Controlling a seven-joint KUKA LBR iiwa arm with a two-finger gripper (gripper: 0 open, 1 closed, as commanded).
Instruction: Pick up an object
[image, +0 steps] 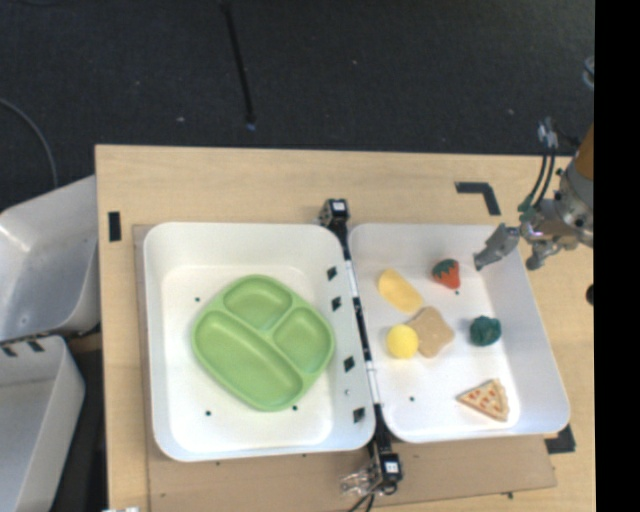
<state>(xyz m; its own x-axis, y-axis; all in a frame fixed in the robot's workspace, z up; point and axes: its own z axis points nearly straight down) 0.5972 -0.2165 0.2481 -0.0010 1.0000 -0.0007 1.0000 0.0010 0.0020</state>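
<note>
The counter (200, 185) carries 2 white bins side by side. The left bin (170, 300) holds a green plate (262, 342) with 3 compartments, lying flat and turned at a slant.

The right bin (530, 330) holds 6 small things. A yellow oblong piece (399, 291) lies near the bin's upper left. A strawberry (446, 272), red with a green top, sits just to its right, near the far wall. Below them, a yellow ball (402, 342) touches the left side of a tan slice of bread (432, 331). A dark green lump (485, 331) lies to the right of the bread, apart from it. A pizza slice (486, 400) lies alone near the bin's lower right corner.

The arm reaches in from the right, with its orange band (583, 150) at the frame's edge. The jaws (515, 249) hang over the upper right corner of the right bin, spread apart, with 1 finger (492, 247) slanting toward the strawberry and the other closer to the wrist. Nothing sits between them. The strawberry is the nearest thing to them, a little to their left and not touching. All 6 things rest on the bin floor.

A small black fitting (334, 211) sits at the top of the seam between the bins, and another (386, 466) sits at the bottom.
</note>
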